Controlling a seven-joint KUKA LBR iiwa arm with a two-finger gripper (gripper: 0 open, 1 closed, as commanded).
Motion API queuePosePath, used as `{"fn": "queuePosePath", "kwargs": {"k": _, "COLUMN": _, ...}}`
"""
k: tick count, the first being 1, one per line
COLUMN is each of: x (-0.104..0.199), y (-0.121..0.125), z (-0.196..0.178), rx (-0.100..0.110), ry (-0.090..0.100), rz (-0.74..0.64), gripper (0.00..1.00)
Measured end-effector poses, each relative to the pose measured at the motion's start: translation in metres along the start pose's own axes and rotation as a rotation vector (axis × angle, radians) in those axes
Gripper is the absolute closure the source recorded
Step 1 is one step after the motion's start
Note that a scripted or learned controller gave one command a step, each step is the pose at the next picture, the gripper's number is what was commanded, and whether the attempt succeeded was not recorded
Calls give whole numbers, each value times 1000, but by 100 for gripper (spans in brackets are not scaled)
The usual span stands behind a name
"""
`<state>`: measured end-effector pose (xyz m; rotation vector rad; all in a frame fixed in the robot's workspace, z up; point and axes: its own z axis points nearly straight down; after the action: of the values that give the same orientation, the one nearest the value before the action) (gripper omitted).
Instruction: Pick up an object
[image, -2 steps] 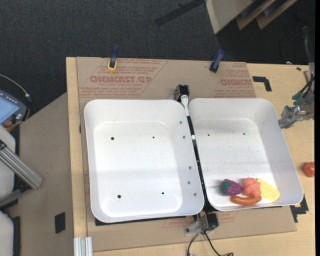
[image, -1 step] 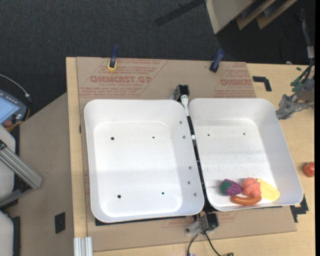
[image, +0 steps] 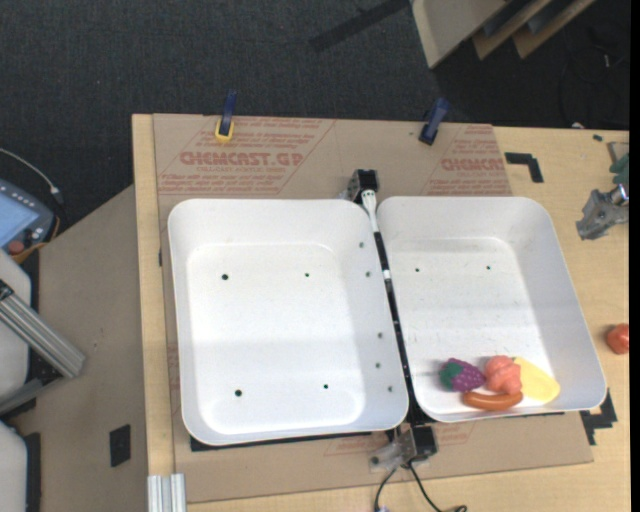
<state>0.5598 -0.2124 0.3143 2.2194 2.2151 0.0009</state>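
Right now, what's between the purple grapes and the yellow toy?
In the camera view, an orange-red lumpy toy sits between the grapes and the yellow toy, with a sausage just in front.

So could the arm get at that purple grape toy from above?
Probably yes: the purple grape toy lies uncovered in the right bin, though an orange toy touches its right side.

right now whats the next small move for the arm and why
Probably swing in from the right and hover over the near right corner of the right bin. The toys cluster there: purple grapes, an orange-red piece, a yellow piece and a sausage, all touching, so aim at an outer one.
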Motion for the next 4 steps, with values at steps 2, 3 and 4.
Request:
{"fn": "queuePosePath", "kwargs": {"k": 2, "x": -13, "y": -11, "z": -36, "rx": 0, "ry": 0, "rz": -1, "gripper": 100}}
{"fn": "queuePosePath", "kwargs": {"k": 3, "x": 2, "y": -16, "z": -62, "rx": -1, "ry": 1, "rz": -4, "gripper": 100}}
{"fn": "queuePosePath", "kwargs": {"k": 4, "x": -12, "y": -6, "z": -65, "rx": 0, "ry": 0, "rz": -2, "gripper": 100}}
